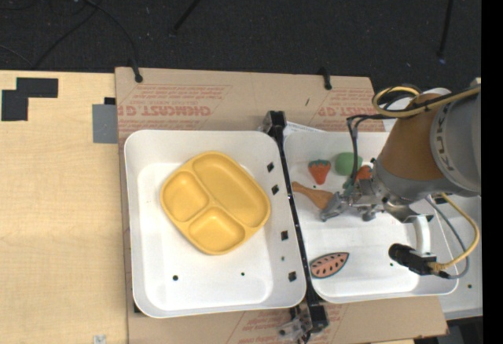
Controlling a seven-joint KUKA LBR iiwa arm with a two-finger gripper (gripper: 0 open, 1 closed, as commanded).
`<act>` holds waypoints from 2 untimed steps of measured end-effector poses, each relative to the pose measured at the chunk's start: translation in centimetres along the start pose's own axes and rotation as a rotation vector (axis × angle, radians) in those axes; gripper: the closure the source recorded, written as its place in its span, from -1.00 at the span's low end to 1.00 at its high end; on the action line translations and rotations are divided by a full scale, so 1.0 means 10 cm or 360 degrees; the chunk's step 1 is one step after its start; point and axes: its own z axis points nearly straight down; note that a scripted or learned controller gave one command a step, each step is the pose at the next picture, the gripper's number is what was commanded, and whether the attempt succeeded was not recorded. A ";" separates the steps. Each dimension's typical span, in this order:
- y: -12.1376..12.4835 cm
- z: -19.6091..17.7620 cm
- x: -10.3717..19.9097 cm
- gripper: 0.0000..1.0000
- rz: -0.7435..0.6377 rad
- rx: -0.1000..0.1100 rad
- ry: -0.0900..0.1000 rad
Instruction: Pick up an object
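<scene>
left bin [149, 272]: white, plain
right bin [369, 287]: white, plain
divided plate [214, 201]: yellow all over, three compartments same shade
strawberry toy [319, 170]: red-orange, green top
round toy [346, 162]: green
watermelon slice toy [328, 264]: pink-red with dark seed spots, green rind edge
spoon-like piece [310, 194]: brown-orange
small piece by arm [364, 173]: orange-red
arm [428, 150]: grey, orange-brown band
cardboard under bins [236, 99]: tan, red printed lettering
bench left part [55, 217]: pale wood, black and grey patches at far edge
</scene>
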 end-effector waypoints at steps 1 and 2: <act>0.00 -0.12 -0.01 1.00 0.0004 0.0000 0.0000; 0.02 -0.54 -0.04 1.00 0.0001 -0.0006 -0.0001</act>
